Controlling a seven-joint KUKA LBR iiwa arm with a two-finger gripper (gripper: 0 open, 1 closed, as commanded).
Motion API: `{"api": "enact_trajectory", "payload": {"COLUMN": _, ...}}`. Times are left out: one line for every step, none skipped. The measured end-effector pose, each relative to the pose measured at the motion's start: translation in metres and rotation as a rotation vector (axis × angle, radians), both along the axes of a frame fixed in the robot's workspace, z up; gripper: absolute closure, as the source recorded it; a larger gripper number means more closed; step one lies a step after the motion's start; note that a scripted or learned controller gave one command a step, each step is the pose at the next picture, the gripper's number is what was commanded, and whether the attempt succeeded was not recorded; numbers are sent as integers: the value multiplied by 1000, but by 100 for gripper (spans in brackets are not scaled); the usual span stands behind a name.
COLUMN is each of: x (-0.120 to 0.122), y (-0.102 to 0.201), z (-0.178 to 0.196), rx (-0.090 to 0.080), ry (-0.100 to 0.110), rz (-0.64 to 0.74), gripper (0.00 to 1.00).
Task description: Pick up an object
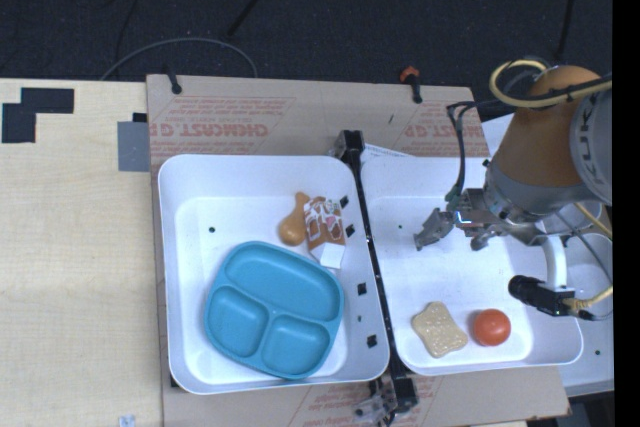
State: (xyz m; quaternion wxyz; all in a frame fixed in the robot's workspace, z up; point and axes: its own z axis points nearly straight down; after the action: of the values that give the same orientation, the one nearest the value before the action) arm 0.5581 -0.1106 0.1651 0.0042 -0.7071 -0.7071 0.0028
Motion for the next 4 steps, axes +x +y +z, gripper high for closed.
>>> {"api": "enact_trajectory", "payload": {"x": 4, "y": 5, "z": -46, "rx": 0, "ry": -1, "rz": -1, "gripper": 0}}
{"api": "enact_trajectory", "payload": {"x": 3, "y": 7, "z": -79, "rx": -1, "ry": -5, "rz": -1, "gripper": 0}}
{"api": "enact_trajectory", "payload": {"x": 4, "y": 5, "z": -67, "rx": -1, "ry": -5, "rz": -6, "gripper": 100}}
{"api": "enact_trajectory", "payload": {"x": 6, "y": 14, "z": -11, "rx": -2, "ry": -12, "rz": 1, "gripper": 100}}
